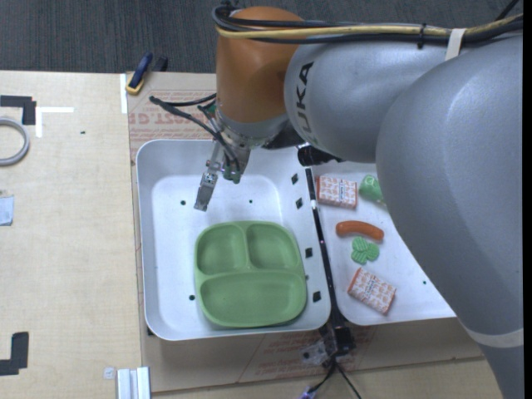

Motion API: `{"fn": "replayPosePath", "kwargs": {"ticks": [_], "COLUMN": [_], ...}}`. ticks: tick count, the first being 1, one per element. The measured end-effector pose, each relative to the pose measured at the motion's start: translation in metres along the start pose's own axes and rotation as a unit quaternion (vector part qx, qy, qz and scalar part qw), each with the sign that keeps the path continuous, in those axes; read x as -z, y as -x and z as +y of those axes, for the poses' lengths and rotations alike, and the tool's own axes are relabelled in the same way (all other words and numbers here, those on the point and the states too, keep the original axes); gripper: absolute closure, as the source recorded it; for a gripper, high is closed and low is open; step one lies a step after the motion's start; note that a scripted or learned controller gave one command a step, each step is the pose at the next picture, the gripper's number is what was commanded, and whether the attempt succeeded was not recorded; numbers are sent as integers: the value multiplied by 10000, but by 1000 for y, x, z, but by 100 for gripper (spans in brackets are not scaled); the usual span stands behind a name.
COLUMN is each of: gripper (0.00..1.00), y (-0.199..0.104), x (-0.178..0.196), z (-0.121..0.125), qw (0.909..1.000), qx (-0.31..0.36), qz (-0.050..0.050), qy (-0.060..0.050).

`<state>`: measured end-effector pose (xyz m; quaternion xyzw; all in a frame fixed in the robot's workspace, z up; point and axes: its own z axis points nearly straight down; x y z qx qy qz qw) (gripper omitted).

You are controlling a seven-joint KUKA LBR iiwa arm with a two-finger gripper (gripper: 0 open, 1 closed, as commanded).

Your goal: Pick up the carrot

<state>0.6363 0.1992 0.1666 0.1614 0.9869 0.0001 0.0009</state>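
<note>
The carrot [359, 229], a short orange stick, lies in the right bin [416, 302] near that bin's left side. My gripper [218, 185] hangs over the back part of the left bin [166, 248], well to the left of the carrot and across the divider between the bins. Its fingers [203, 194] stand apart, open, with nothing between them. The big grey arm hides the right bin's far and right parts.
A green three-part plate [249, 274] fills the front of the left bin. In the right bin lie two red-and-white packets [337, 191] [371, 291], a small green leafy piece [364, 252] just below the carrot, and a green thing [371, 188] partly under the arm.
</note>
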Motion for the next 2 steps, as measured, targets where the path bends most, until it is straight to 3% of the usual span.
{"fn": "replayPosePath", "kwargs": {"ticks": [1, 2], "gripper": [100, 100], "y": [1, -10], "x": [10, -37], "z": [0, -11], "qw": [10000, 9995], "qx": [-17, 325], "qz": [-14, 1], "qy": [8, 0]}}
